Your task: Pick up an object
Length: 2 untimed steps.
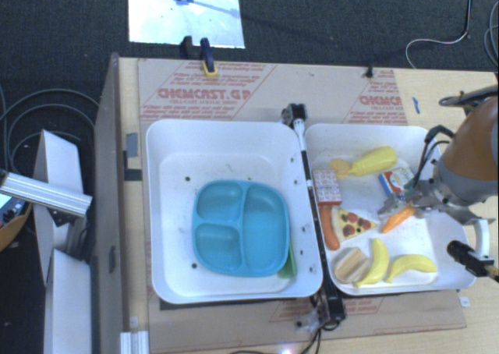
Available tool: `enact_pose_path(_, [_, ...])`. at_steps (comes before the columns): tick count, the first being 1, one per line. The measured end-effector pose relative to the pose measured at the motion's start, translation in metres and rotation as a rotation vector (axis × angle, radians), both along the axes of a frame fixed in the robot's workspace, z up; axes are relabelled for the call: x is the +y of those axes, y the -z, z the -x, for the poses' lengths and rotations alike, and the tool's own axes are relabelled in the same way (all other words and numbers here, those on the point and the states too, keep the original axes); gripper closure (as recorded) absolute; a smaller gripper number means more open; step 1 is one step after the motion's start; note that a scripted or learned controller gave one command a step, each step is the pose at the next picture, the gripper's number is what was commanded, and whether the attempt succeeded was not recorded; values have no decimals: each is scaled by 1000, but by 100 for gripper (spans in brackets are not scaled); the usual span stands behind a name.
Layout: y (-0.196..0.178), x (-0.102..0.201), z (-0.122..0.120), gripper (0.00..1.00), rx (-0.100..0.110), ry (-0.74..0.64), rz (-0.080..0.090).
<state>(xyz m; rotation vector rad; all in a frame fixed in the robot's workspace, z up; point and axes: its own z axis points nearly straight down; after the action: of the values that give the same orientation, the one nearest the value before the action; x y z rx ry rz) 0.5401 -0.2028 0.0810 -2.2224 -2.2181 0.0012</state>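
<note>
Claw (399,209) sits low in the right bin (366,139), right of frame centre, its grey fingers closed around the upper end of an orange carrot (397,219). Carrot lies tilted, just right of a pizza slice (352,224). Two bananas (394,263) rest near the bin's lower edge, a yellow bottle (365,162) above. Blue divided plate (240,227) occupies the left bin (173,212).

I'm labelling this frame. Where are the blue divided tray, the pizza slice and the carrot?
Blue divided tray (240,228), camera view, on the centre ridge.
Pizza slice (353,224), camera view, on its topping.
Carrot (397,219), camera view, mid-body.
</note>
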Motion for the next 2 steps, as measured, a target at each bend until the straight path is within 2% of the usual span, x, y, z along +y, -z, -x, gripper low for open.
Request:
enact_pose_path(1, [-14,1,-3,100,-6,-4,2])
enact_pose_path(2, [-124,85,-49,100,-16,-16,1])
